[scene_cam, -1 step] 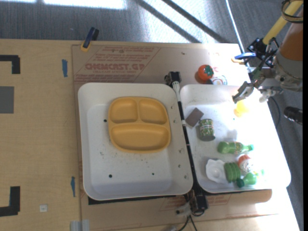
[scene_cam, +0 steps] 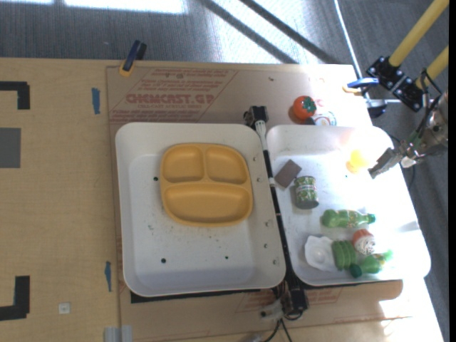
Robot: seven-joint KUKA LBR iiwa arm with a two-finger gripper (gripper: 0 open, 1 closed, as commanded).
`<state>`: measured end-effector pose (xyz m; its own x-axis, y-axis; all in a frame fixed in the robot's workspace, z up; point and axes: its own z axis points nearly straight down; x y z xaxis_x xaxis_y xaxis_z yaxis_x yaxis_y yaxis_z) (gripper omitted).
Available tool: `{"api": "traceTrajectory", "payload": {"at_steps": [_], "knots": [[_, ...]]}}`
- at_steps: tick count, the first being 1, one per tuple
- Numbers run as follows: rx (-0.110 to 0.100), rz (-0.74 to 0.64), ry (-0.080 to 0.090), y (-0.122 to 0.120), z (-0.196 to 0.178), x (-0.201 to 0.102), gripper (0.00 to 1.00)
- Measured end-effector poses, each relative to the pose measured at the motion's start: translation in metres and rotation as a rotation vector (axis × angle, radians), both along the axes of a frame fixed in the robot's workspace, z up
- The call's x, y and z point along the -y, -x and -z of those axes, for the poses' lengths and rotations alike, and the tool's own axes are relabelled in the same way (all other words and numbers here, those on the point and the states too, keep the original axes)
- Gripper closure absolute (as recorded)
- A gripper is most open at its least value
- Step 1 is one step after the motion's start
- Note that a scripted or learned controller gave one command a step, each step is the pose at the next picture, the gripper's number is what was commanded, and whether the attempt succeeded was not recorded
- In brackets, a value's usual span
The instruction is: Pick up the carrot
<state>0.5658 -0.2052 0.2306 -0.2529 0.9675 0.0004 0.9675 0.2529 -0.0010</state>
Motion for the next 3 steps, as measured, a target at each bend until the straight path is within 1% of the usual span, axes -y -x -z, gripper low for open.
{"api": "traceTrajectory", "payload": {"at_steps": [1,2,3], "knots": [[0.001,-0.113,0.000,0.055,0.029,0.002,0.00],[-0.001,0.093,-0.001,0.086,0.046,0.007,0.00],[-0.001,0.150,-0.002,0.087,0.060,0.002,0.00]]}}
